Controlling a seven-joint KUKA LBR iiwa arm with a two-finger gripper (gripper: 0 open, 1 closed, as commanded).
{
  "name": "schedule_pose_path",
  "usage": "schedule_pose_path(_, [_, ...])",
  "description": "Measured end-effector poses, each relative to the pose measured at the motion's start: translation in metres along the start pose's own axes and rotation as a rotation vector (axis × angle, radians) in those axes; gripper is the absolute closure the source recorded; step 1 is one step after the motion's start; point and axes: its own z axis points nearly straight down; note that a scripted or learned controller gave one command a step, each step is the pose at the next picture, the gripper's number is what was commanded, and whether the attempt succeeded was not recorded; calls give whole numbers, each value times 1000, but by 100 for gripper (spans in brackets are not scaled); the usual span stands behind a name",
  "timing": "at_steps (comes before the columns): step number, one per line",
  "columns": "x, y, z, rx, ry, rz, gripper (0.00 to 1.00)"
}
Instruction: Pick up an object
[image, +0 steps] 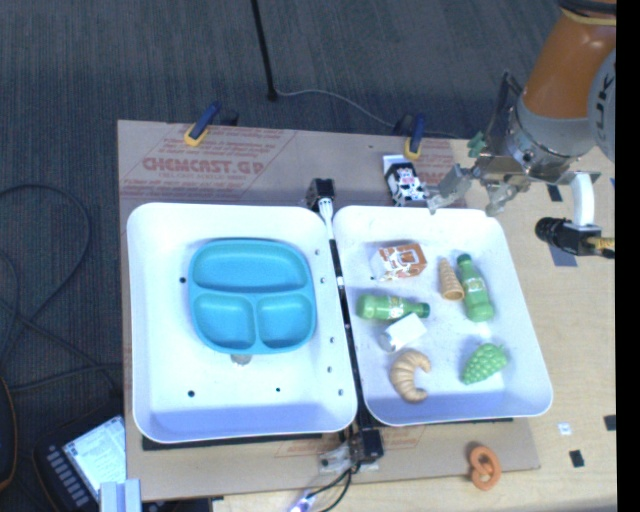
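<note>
End effector (470, 190) at right bin (520, 300) rim, fingertips indistinct

Dark grey carpet (80, 70) covers the floor, with black cables (30, 290) trailing on the left and a thin black pole (263, 50) at the top. A brown board (250, 160) lies on the pale bench (590, 400), held by yellow-and-blue clamps (203, 123).

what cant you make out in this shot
- End effector, camera view: its fingers are small and blurred, so open or shut is unclear.
- Small flat white item in the right white bin: too small to identify.
- Orange-wrapped packet: label print too small to read.
</note>
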Motion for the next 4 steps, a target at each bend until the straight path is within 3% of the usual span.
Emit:
schedule_pose_path(1, [-8,20,175,-2,-1,0,0])
schedule_pose_path(2, [6,-49,181,-20,-7,1,0])
schedule_pose_path(3, [11,-99,181,-26,-9,0,0])
schedule_pose_path(4, [0,-150,185,-16,-5,2,0])
